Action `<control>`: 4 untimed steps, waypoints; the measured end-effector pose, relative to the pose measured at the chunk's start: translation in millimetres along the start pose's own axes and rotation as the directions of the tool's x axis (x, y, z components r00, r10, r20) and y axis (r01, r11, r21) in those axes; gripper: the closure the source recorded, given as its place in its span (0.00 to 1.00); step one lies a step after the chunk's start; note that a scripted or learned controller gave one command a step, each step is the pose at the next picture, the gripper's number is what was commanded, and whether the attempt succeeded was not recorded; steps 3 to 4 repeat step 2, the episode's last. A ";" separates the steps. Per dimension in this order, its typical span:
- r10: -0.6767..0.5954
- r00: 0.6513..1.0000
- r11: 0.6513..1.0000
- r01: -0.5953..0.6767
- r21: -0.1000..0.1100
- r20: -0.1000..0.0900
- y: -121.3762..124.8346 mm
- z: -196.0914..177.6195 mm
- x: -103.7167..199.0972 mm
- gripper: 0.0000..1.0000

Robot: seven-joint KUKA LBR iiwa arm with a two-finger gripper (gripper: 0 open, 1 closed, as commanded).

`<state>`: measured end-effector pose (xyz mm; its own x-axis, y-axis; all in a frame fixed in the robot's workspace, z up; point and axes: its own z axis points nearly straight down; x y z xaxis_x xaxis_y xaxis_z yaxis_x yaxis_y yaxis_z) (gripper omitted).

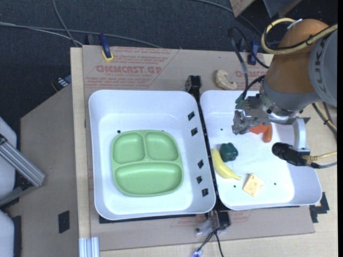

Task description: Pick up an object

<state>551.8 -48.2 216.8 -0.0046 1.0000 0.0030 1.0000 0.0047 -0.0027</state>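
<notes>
My gripper (242, 123) hangs low over the back part of the right bin (284, 194), under the grey and orange wrist. An orange piece (263, 132) lies just to its right, partly hidden by the wrist. In front of the gripper sits a dark green lump (229, 151), apart from it. A yellow banana (223, 165) lies by the bin's left wall, and a yellow cheese wedge (253, 185) rests near the front. I see nothing between the gripper and the bin floor.
The left bin (101, 143) holds a green divided plate (147, 162). A black cable plug (286, 153) juts over the right bin from the right. A beige object (226, 78) lies on the cardboard behind the bins.
</notes>
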 end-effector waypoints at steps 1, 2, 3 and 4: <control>-0.002 1.000 1.000 0.002 0.000 0.000 5.9 6.7 52.8 1.00; -0.001 1.000 1.000 0.001 0.001 0.000 -2.2 8.0 103.5 1.00; -0.001 1.000 1.000 0.001 0.001 0.000 -2.2 8.0 103.5 1.00; -0.001 1.000 1.000 0.001 0.001 0.000 -2.2 8.0 103.5 1.00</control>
